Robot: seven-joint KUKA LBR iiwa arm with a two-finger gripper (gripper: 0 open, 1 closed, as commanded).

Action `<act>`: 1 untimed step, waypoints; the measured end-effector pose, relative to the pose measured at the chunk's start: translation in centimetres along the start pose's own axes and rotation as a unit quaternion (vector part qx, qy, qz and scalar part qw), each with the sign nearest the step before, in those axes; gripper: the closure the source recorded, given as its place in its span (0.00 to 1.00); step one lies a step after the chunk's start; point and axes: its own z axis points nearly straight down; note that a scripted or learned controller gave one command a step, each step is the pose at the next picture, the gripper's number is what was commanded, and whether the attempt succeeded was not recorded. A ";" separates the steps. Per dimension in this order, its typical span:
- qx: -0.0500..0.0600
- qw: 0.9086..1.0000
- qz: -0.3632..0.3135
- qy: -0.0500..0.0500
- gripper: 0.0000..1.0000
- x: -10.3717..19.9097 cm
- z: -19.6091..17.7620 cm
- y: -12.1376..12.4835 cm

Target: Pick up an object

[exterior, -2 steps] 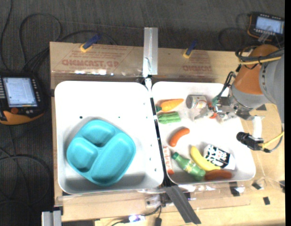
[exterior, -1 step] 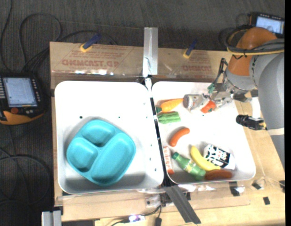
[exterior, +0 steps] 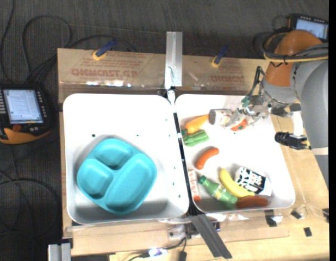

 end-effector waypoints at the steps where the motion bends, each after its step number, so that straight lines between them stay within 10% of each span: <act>1: -0.026 0.998 0.061 -0.003 1.00 7.9 -9.9 -2.6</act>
